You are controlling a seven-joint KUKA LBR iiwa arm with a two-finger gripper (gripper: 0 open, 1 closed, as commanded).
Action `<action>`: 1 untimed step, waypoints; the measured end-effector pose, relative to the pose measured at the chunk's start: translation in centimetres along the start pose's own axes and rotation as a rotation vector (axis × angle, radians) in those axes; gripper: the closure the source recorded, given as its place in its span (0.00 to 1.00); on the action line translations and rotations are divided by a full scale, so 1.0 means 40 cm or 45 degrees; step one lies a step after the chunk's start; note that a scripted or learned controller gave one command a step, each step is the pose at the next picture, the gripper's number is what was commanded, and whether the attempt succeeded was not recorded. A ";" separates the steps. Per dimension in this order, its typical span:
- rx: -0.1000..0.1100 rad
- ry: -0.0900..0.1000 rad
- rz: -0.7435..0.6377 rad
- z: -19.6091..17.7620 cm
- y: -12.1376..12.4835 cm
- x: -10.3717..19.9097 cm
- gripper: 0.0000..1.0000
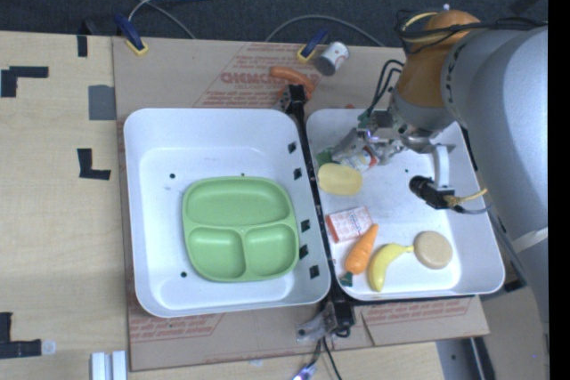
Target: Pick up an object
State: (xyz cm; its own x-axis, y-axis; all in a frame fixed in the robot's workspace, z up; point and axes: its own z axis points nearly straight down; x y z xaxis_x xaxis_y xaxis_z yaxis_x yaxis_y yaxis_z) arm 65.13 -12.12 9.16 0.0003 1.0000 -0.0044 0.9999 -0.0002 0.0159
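In the right bin (pixel 481 280), the gripper (pixel 363 149) hangs just above and right of a pale yellow lemon (pixel 339 180) at frame center-right, its fingers a blur, their state impossible to tell, beneath the arm (pixel 499 102).

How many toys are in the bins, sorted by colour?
Green: 1, the divided plate in the left bin
Yellow: 2, the banana and the pale lemon-like piece
Orange: 1, the carrot
Tan: 1, the round cookie-like piece
Red and white: 1, the small packet
Total: 6
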 end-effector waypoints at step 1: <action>0.002 -0.008 -0.001 -0.026 -0.001 -0.008 1.00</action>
State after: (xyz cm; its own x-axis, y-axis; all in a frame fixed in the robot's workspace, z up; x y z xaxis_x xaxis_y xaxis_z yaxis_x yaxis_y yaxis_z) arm 65.08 -12.42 10.21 -0.0004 0.9999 -0.0105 0.9999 0.0006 0.0146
